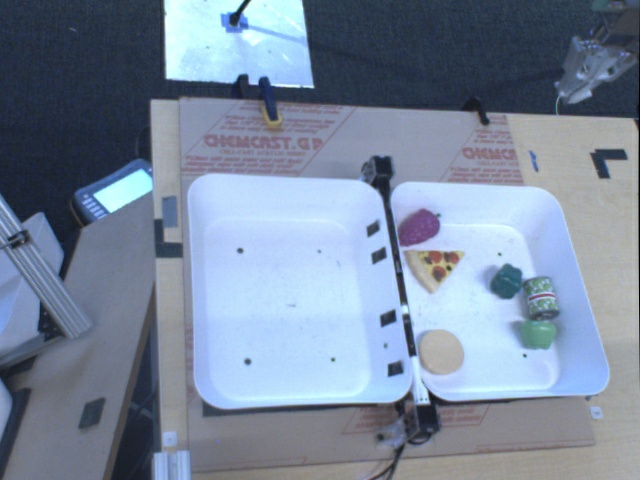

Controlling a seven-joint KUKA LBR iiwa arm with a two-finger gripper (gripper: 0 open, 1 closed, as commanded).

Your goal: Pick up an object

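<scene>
Toys fill the right bin (570,238): purple fruit (419,226), pizza slice (435,266), round cookie (440,351), green pepper (506,281), small can (540,296). End effector (588,71) hangs beyond the counter's (420,133) far right corner, grip state unclear.

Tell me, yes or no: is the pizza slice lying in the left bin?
No. The pizza slice lies in the right bin, near the divider, just below the purple fruit.

White bins (290,193); magenta fruit (419,226); pizza slice (434,266) yellow (red-spotted); tan disc (440,351).
</scene>
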